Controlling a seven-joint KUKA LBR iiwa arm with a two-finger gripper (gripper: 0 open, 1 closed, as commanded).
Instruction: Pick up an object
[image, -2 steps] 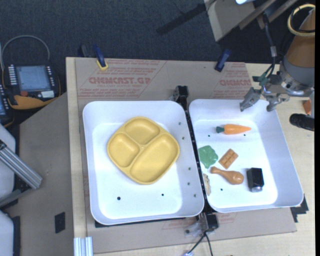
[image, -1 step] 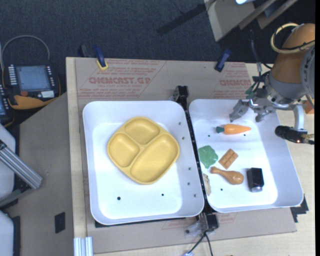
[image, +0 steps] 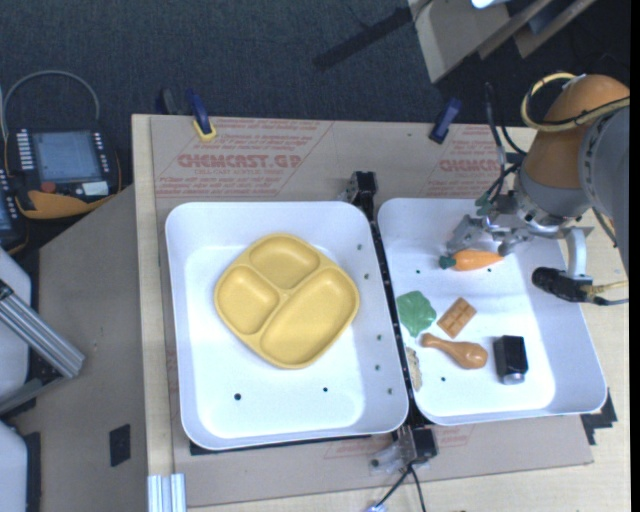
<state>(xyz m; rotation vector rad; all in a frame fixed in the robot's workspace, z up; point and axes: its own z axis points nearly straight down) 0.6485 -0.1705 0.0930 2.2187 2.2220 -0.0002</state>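
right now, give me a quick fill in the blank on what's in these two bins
1. The yellow divided plate lies in the ____ bin.
2. The claw is right above the toy ____ in the right bin.
3. The green piece lies to the ____ of the brown cracker.
4. The black block lies beside the toy ____.

Missing words: left; carrot; left; drumstick

Orange carrot (image: 477, 260) lies flat near the right bin's (image: 560, 390) far edge.
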